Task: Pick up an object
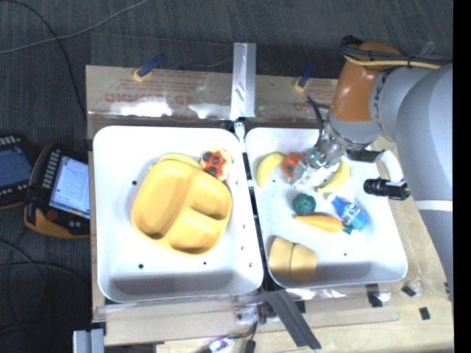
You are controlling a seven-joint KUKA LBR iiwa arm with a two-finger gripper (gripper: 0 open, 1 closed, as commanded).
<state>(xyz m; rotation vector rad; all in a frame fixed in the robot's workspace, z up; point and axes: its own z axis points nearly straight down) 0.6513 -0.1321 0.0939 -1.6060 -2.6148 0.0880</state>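
The gripper is seen low in the right bin, at about twelve o'clock of that bin's floor, in a tight cluster of toys. Whether anything is clamped cannot be told (the tips are blurred against the clutter). A red-orange toy lies just at its nine o'clock, with a yellow banana-like piece beyond it; another yellow piece sits at its four o'clock.

The likeliest candidate for the pick is judged to be the red-orange toy, touching or nearly touching the tips. The main risk is crowding: a neighbour could be pinched along with it, or the rounded toy could be squeezed sideways and lost. The teal ball, carrot and blue bottle lie near at six o'clock and could be knocked. A tan block rests well apart. The left bin bears a large yellow tray.
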